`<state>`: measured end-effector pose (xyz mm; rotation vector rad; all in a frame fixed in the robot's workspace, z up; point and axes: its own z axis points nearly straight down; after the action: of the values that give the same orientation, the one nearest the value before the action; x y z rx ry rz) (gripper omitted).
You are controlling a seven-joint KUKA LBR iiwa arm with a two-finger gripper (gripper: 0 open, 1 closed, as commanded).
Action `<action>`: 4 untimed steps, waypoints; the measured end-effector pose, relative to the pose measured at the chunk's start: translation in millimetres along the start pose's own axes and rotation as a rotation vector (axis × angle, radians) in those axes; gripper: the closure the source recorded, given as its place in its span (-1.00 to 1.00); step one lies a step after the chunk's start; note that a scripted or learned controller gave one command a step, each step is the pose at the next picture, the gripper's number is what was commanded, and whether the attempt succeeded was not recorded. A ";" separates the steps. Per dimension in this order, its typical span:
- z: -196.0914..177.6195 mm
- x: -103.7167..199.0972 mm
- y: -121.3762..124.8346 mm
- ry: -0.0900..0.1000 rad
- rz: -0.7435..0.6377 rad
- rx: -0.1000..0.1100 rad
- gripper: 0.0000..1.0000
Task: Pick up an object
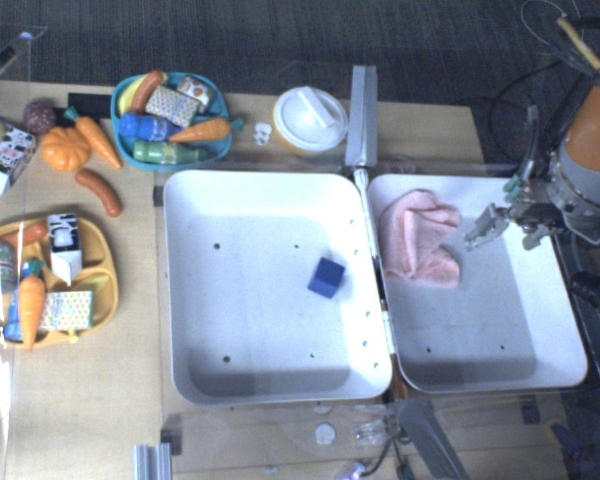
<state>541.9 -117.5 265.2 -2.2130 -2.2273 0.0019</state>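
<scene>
Gripper (507,226) over right bin (540,368), fingers apart, holding nothing, just right of pink cloth (418,246); blue cube (327,277) in left bin (230,368).

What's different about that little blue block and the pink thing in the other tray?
The blue block is a small, hard-edged cube; the pink cloth is soft, crumpled and much larger. The block sits alone near the middle of the left bin; the cloth lies in the right bin, towards its upper left corner. The gripper hangs beside the cloth, far from the block. Both rest loose on a white bin floor.
</scene>
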 end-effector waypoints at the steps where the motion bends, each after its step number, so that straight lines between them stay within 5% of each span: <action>1: 171.1 -12.1 47.7 0.000 0.194 -0.005 -1.00; 2: 134.5 -25.6 40.1 0.000 0.393 -0.001 -1.00; 3: 161.2 -20.0 92.4 -0.001 0.129 -0.002 -1.00; 4: 172.4 12.2 70.7 -0.007 -0.121 -0.024 -1.00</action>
<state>612.1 -104.8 92.7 -2.0883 -2.3736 -0.0176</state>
